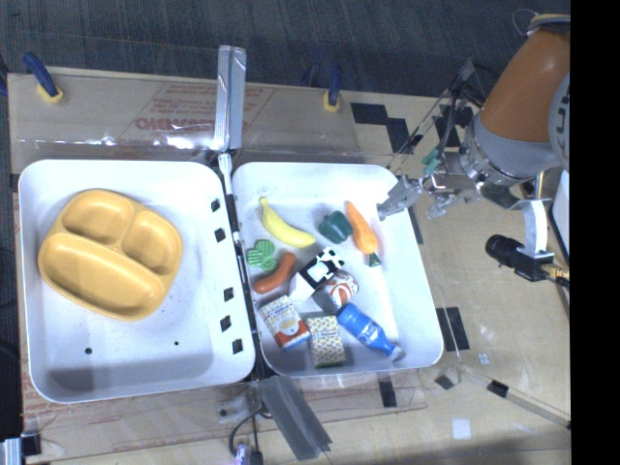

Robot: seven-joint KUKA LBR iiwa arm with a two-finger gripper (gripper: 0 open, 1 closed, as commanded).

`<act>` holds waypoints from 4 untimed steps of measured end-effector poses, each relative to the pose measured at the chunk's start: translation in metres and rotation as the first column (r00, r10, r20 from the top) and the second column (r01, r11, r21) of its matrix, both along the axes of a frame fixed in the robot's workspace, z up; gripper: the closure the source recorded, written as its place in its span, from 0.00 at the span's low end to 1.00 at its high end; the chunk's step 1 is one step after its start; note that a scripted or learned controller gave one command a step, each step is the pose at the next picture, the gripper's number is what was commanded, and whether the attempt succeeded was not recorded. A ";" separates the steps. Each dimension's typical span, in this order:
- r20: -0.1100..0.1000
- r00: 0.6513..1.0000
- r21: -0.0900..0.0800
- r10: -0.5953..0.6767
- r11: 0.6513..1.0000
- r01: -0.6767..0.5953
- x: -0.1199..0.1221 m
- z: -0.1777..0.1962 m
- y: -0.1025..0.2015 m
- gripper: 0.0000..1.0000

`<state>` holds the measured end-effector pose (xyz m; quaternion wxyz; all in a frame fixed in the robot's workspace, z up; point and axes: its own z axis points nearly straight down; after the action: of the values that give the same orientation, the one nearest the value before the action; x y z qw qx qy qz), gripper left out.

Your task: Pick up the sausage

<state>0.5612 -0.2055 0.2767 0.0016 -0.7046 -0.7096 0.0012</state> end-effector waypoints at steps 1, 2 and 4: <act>-0.001 0.993 0.000 -0.121 0.993 0.121 -0.052 -0.130 0.020 0.00; -0.001 0.993 0.000 -0.118 0.993 0.118 -0.052 -0.120 0.020 1.00; 0.025 0.998 -0.003 -0.052 0.999 0.052 -0.016 -0.168 0.083 0.00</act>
<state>0.5452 -0.1229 0.1090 -0.0086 -0.7228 -0.6910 -0.0065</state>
